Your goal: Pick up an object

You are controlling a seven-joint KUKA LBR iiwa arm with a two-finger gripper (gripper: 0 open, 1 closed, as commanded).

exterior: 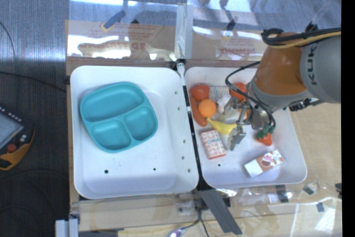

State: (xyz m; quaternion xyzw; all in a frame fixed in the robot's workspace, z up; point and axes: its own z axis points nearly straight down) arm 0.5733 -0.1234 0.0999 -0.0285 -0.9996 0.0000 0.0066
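Note:
My gripper (pixel 237 131) hangs low in the right bin (pixel 288 175), its fingers spread open just right of a yellow banana (pixel 222 126). Nothing sits between the fingers. An orange ball (pixel 207 107) and a red tomato (pixel 199 91) lie at the bin's left side. A small pink-and-white box (pixel 212 144) rests in front of the banana. A red strawberry-like piece (pixel 265 136) lies to the gripper's right, and a white carton with a red label (pixel 264 163) sits near the front right. Another red-orange item (pixel 238 90) peeks out beside the wrist.
The left bin (pixel 166 164) holds a teal divided plate (pixel 117 115). A ridge (pixel 188 119) separates the two bins. The arm's orange band (pixel 280 66) covers the right bin's far right part. Clear plastic walls stand behind both bins.

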